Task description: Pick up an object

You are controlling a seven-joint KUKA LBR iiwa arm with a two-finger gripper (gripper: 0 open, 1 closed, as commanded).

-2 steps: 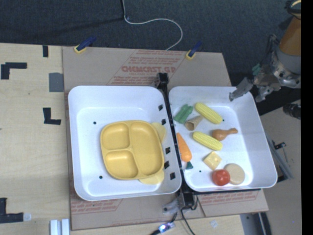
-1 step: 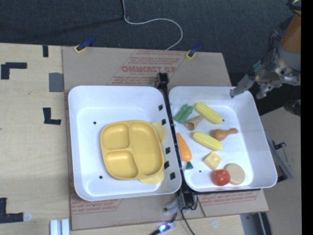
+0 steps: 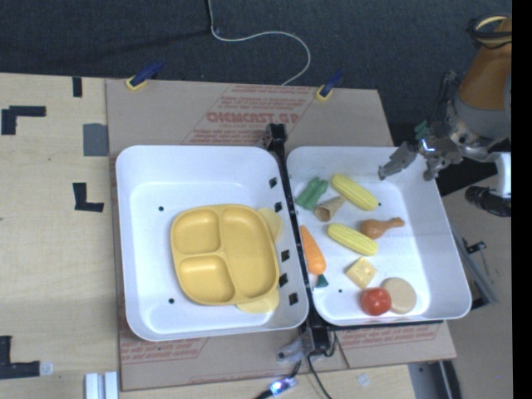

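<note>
Honestly, the tool [image 3: 397,165] hangs over the right bin's [image 3: 453,248] far rim, can't tell its state; nearest corn cob [image 3: 353,191] looks easiest

Two white bins [image 3: 133,223] on cardboard-topped bench [image 3: 50,248]

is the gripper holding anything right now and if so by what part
Nothing is held. The gripper hangs over the right bin's far edge, apart from the toy food.
</note>
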